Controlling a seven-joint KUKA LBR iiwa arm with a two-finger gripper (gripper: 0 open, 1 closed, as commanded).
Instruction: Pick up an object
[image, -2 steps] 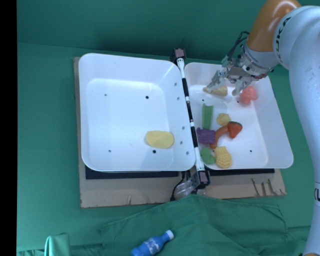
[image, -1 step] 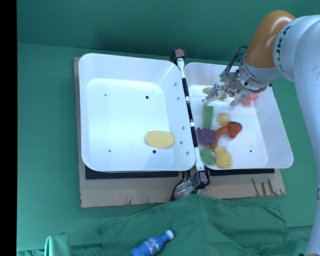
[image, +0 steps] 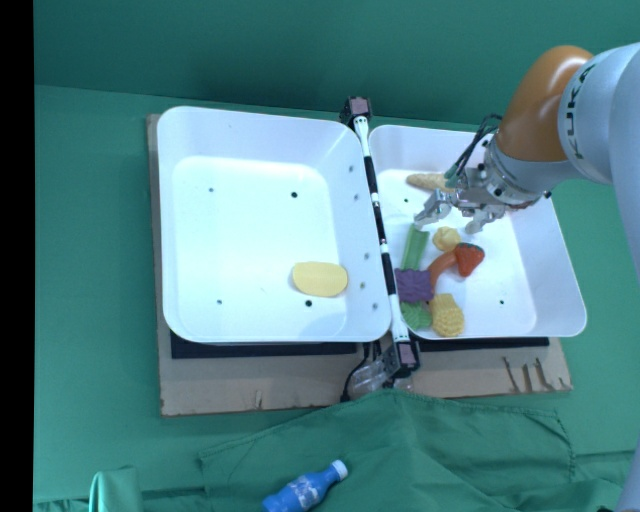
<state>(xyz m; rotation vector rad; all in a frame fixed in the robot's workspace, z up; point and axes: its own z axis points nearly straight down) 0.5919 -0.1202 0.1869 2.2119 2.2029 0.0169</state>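
Camera view, left to right. Left shallow white plastic bin holds one flat yellow oval toy near its near-right corner. On the green cloth near the camera lies a small blue plastic bottle with a white cap; its label is too small to read. Black-and-white divider rod runs between the bins. Right shallow white plastic bin holds a cluster at its left side: green stick-shaped toy, purple lumpy toy, green round bumpy toy, yellow bumpy corn-like toy, orange-and-red carrot-like toy, small yellow toy. Farther back lies a yellow-orange elongated toy. Grey arm with orange band reads "KUKA" on the link, partly cut off. Two-finger gripper hangs just over the cluster, fingers spread apart, nothing between them, right beside the small yellow toy.
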